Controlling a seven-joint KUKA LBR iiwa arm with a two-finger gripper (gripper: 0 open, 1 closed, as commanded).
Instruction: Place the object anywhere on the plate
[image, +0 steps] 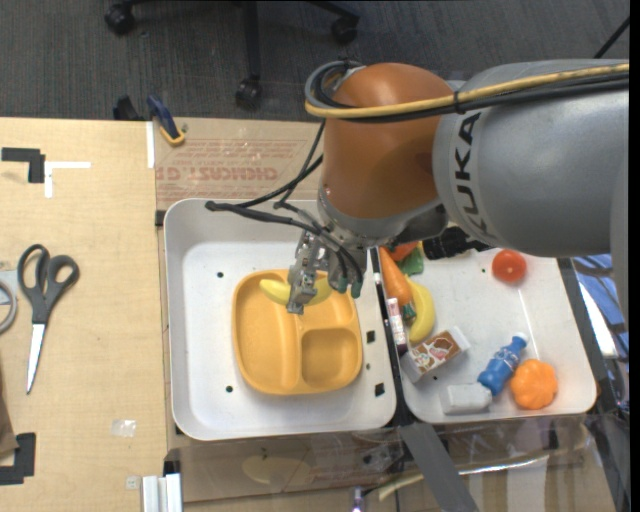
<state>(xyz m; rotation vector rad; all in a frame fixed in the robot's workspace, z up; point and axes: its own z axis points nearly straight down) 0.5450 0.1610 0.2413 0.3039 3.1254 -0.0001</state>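
A yellow plate (300, 352) with two or three compartments lies in the left white bin (195, 330). On the plate's far rim rests a small pale-yellow object (272, 290), curved like a banana piece. My gripper (305, 285) hangs over the plate's far right part, right beside that object and seemingly touching it. Something green (338, 285) shows just right of the gripper. The big orange and grey arm hides the bin's far right corner.
The right bin (575, 330) holds a banana (422, 312), an orange carrot-like piece (396, 280), a red tomato (509, 266), an orange (533, 384), a blue bottle (498, 365), a small carton (436, 353) and a pale block (466, 399). Scissors (42, 290) lie on the bench at left.
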